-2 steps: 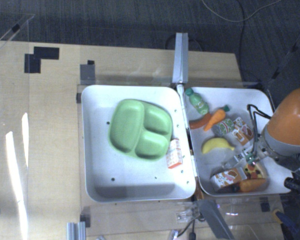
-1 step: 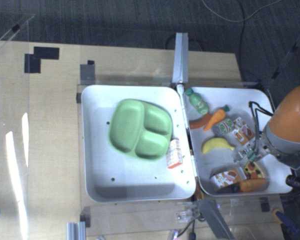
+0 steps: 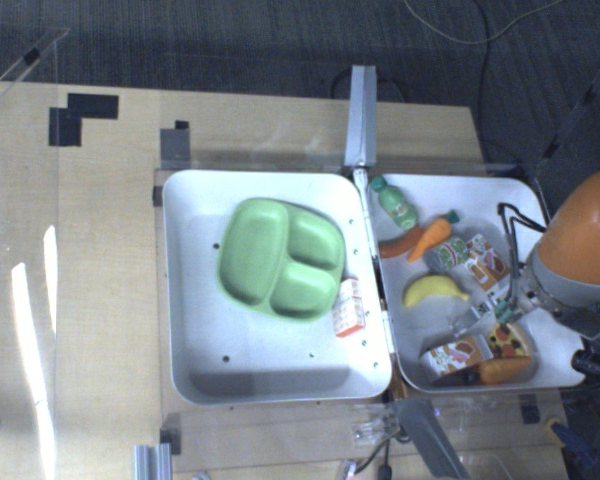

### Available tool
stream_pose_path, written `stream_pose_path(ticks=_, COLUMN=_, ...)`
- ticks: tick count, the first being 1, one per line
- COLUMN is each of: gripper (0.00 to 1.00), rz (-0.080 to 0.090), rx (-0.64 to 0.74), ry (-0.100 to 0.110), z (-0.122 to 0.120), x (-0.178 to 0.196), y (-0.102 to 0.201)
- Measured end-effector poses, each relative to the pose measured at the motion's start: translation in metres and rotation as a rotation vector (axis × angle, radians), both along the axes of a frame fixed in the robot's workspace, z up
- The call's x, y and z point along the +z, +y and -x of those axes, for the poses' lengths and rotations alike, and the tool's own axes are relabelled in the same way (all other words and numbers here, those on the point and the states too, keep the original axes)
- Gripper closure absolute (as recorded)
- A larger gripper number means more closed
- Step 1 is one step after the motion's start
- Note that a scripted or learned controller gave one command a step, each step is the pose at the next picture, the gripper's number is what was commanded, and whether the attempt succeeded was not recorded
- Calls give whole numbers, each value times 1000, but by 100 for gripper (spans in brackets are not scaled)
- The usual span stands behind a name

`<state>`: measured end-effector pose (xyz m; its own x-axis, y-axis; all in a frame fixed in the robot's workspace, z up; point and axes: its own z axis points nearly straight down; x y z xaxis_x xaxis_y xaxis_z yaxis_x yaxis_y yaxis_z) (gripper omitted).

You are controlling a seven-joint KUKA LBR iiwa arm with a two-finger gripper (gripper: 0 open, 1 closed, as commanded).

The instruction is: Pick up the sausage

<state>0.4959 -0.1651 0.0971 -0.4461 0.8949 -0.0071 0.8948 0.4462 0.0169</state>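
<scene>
The sausage [image 3: 395, 248] lies half hidden under the carrot [image 3: 430, 236] in the right bin [image 3: 540, 376], well left of and above the pincer [image 3: 486, 317]. The arm [image 3: 580, 253] is cut off at the right edge, reaching down-left; whether the pincer is apart or together I cannot tell. The banana [image 3: 435, 290] sits just left.

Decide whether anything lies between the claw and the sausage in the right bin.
Yes. The claw hangs over the bin's right half, while the sausage lies by the left wall. The banana and the can lie between them, and the carrot rests against the sausage's right end.
</scene>
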Motion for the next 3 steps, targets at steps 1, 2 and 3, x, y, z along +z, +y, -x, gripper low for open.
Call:
stream_pose_path(ticks=1, gripper=0, rz=1, rx=60, ry=1, z=2, x=-9, y=-6)
stream_pose_path(ticks=2, gripper=100, rz=2, rx=60, ry=-2, z=-1, x=0, y=-6)
stream_pose_path(ticks=3, gripper=0, rz=1, rx=58, ry=-2, z=-1, x=0, y=-7)
